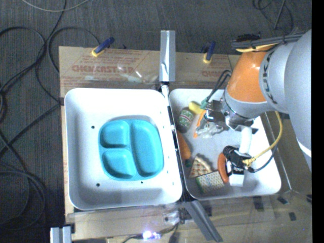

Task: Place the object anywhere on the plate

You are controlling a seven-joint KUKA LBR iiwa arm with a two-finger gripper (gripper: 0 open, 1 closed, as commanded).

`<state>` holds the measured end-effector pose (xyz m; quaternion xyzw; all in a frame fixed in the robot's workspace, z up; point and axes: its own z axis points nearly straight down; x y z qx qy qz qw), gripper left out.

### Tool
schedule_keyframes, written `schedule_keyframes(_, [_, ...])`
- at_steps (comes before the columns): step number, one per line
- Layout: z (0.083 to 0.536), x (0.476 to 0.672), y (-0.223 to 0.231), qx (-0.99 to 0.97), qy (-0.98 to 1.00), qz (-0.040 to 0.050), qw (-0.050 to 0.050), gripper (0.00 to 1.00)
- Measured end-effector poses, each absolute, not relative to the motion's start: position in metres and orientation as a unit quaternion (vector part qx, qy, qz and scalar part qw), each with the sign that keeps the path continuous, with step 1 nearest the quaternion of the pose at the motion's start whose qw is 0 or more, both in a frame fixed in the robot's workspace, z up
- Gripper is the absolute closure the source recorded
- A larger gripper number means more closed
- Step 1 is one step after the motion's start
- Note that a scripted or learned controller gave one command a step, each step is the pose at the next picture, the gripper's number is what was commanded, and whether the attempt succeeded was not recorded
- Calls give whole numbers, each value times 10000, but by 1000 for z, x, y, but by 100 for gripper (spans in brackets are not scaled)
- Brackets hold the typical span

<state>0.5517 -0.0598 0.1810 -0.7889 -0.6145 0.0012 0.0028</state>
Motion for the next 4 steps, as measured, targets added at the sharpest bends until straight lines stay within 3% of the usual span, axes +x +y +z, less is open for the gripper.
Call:
schedule_keyframes(1, [181, 534, -38, -8018, -5976, 20, 33, 100])
schedule_keyframes(2, [251, 567, -9, -7401, -6725, 16, 15, 100])
schedule_keyframes(3, [181, 498, -34, -7738, -6334, 30, 25, 100])
schedule_keyframes(4, [181, 538, 16, -6329, -7742, 14, 20, 100])
